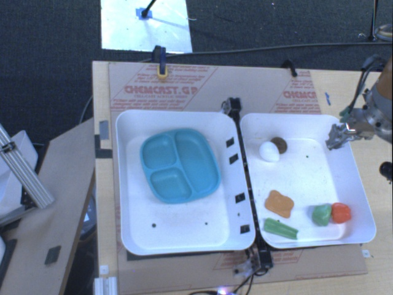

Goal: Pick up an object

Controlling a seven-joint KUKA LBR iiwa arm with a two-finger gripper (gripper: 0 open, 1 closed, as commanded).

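The right bin holds several small items: a white ball touching a brown ball near its back left, an orange piece, a green stick at the front, and a green lump next to a red-orange ball at the front right. My gripper hangs at the right bin's back right rim, apart from all of these items, with nothing seen in it.
The left bin holds a blue divided plate. A black divider with clips runs between the bins. A cable crosses behind the bench.
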